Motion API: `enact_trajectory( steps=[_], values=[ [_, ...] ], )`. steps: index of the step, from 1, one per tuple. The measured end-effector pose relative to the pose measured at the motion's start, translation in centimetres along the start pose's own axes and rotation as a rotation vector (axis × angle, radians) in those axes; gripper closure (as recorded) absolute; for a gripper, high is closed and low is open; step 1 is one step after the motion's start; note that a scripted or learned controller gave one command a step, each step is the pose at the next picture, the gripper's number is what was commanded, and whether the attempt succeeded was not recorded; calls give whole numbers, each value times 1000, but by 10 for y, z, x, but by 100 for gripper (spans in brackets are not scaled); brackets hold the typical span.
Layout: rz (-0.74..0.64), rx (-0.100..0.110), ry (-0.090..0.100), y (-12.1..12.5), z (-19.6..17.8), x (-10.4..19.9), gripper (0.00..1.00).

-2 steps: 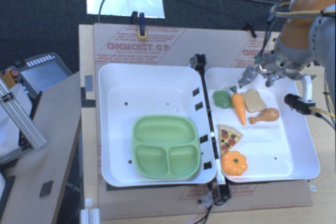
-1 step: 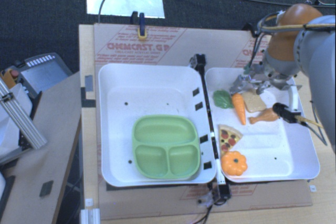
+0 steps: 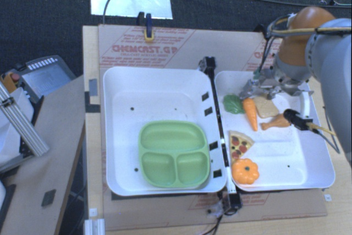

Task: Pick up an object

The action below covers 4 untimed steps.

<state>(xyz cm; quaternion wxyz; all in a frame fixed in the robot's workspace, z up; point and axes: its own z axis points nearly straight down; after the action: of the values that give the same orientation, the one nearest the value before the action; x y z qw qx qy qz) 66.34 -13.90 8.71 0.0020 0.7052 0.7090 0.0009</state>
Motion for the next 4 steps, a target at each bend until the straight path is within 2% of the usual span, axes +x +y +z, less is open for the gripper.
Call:
enact_trajectory(
  steps=[1,2,3,4],
  values=[
    [-2,-10,-4,3,-14,-1,100],
    [4,-2,0,-2,-63,-6,100],
    [1,-5,0,0,-118,-6,100],
    [-4,2,3,-6,-114,47,100]
  ],
)
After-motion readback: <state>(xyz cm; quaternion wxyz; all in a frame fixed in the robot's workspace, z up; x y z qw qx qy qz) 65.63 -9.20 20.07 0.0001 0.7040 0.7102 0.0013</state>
